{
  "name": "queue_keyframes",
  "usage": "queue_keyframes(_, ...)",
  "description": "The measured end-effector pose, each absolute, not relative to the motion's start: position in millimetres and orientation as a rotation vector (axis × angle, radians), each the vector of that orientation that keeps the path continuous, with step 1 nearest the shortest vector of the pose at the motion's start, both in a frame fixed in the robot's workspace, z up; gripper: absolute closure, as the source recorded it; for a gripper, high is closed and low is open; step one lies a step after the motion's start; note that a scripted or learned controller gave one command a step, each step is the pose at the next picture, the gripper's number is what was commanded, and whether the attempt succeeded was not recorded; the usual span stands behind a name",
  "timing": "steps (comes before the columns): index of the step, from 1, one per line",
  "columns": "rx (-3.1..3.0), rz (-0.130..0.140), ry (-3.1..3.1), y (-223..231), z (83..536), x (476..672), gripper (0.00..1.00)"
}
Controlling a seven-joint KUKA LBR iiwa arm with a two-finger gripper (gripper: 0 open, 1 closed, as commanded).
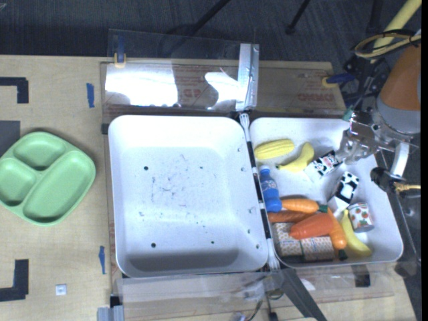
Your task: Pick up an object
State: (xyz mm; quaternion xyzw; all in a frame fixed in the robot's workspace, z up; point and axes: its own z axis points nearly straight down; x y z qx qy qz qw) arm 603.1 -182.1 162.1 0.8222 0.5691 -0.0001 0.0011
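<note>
The right bin (394,249) holds a heap of toys. A yellow corn cob (274,150) and a small banana (302,158) lie at its back. A blue bottle (269,188) lies along the left wall, with an orange carrot (299,205) and a fatter orange piece (314,226) beside it. Two black-and-white toys (326,164) (346,187) lie near the middle, and a white cube with red spots (361,216) sits further right. My gripper (352,147) hangs over the bin's back right part, just right of the upper black-and-white toy. Nothing shows in its grasp.
The left bin (177,192) stands beside the right one, sharing a middle wall. A green divided plate (43,177) lies on the bench at far left. A clear panel (174,79) stands behind the left bin. Cables and the arm's body (401,92) crowd the right side.
</note>
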Motion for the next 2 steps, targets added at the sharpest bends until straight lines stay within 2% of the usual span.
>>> queue_keyframes(1,2.785,-0.004,1.459,-205,182,565.8,1.00)
queue_keyframes(2,2.786,-0.001,1.452,-196,130,598.8,1.00)
